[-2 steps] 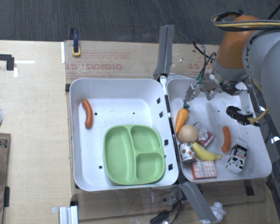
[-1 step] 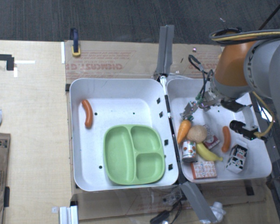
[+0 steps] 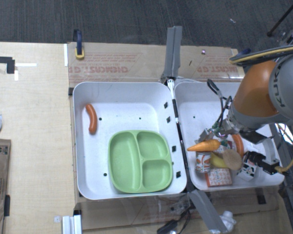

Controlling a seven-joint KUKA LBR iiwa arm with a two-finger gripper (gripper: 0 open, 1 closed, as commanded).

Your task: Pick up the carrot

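Observation:
The carrot [image 3: 204, 146] is orange and lies pointing left near the left wall of the right bin [image 3: 195, 99], on top of a small heap of items. My gripper [image 3: 216, 132] is directly over the carrot's thick right end, at the tip of the grey arm with the orange band that reaches in from the right. The gripper body hides where it meets the carrot.
Under and beside the carrot are a small can [image 3: 202, 163], a yellow piece [image 3: 217, 161], a red piece [image 3: 238, 143], a tan piece [image 3: 232, 159] and a flat box [image 3: 218, 178]. The left bin [image 3: 83, 145] holds a green divided plate [image 3: 140, 161] and a sausage [image 3: 92, 118].

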